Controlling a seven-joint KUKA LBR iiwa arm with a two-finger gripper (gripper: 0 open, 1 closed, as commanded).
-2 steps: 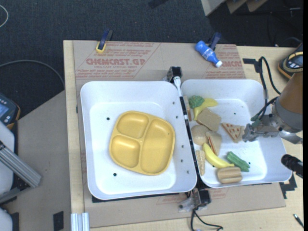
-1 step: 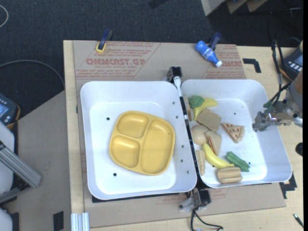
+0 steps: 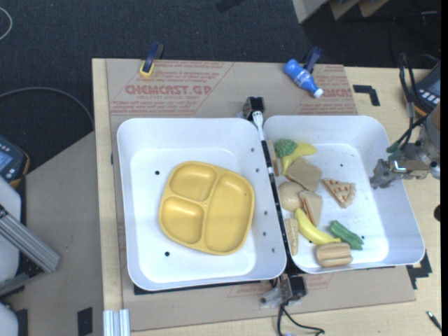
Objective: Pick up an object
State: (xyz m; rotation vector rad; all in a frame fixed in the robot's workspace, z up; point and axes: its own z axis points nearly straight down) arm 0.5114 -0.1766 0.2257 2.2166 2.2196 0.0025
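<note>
Gripper [image 3: 381, 176] at bin's [image 3: 399, 215] 3 o'clock, finger state unclear; toy pizza slice [image 3: 339, 190] light, rigid, pinch its edges.

Even bright overhead light, soft shadows, slight blur, dark surrounding floor.

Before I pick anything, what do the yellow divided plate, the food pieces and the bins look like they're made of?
Yellow divided plate: probably moulded plastic, smooth, with a soft sheen and rounded compartment walls.
Food pieces, such as the banana and the pizza slice: toy replicas, likely plastic or rubber, in flat uniform colours.
Bins: thin white plastic by the look, glossy, with rounded formed rims.
</note>
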